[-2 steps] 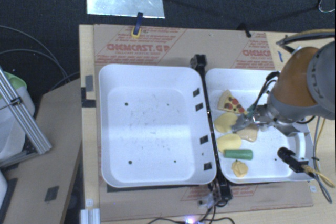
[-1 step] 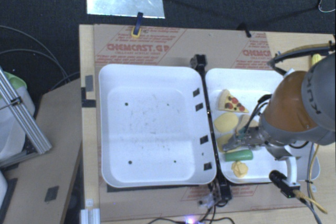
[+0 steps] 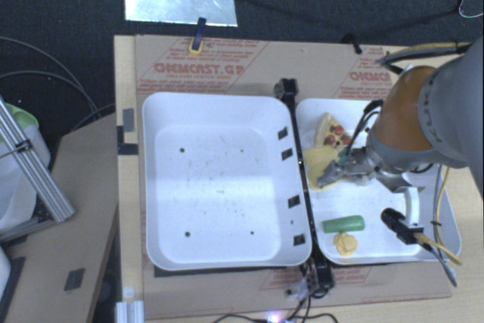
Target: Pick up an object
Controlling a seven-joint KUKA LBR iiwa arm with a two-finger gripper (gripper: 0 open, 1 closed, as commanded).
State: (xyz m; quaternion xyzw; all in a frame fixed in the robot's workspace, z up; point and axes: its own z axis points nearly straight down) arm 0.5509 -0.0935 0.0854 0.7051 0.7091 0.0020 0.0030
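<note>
Hovering near the right bin's left wall, the fingers touch yellow cloth; grip unclear.

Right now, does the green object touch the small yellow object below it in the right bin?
Cannot tell. In the camera view the green object lies just above the small yellow object in the right bin; their edges come very close, and no clear gap or contact shows.

Our grey arm, orange-banded

Behind our dark metal gripper we see a rounded orange band, grey shell and black cables.
</note>
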